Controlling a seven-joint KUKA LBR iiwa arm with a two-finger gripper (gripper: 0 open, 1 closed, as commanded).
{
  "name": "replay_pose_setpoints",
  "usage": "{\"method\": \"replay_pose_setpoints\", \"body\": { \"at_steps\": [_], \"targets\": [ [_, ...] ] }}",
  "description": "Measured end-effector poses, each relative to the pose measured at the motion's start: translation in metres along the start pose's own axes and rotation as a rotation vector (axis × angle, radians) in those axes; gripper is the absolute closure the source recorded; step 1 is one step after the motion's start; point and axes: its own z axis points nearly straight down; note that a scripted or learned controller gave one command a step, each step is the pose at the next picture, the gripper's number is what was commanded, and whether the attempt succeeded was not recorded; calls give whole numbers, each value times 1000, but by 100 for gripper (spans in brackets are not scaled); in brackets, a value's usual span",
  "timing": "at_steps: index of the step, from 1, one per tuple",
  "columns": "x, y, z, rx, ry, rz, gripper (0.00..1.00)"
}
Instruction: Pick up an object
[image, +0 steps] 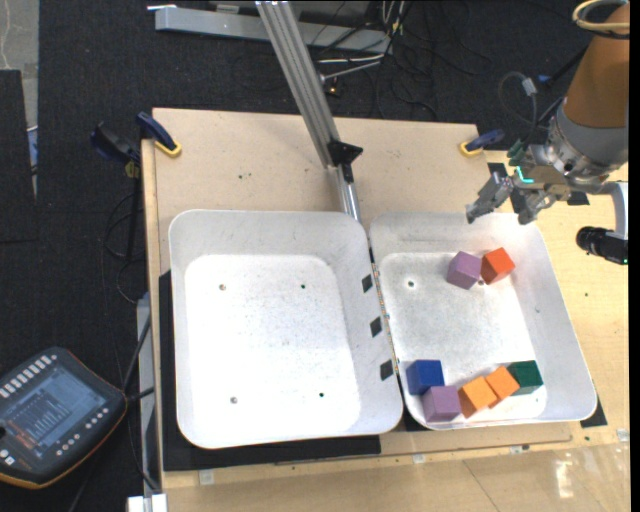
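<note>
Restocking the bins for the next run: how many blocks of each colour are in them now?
Purple blocks: 2
Orange blocks: 2
Blue block: 1
Green block: 1
Total: 6, all in the right bin.

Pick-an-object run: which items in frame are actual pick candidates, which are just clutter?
Candidates, all in the right bin:
- purple cube and orange cube, side by side at the far end
- blue cube, second purple cube, second orange cube, green cube, clustered along the near edge

Clutter:
- left bin
- teach pendant
- clamps on the board's far corners
- aluminium strut
</note>
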Motion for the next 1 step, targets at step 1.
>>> {"method": "replay_pose_setpoints", "body": {
  "at_steps": [1],
  "targets": [
    [0, 1, -3, -4, -2, -2, 0]
  ]
}}
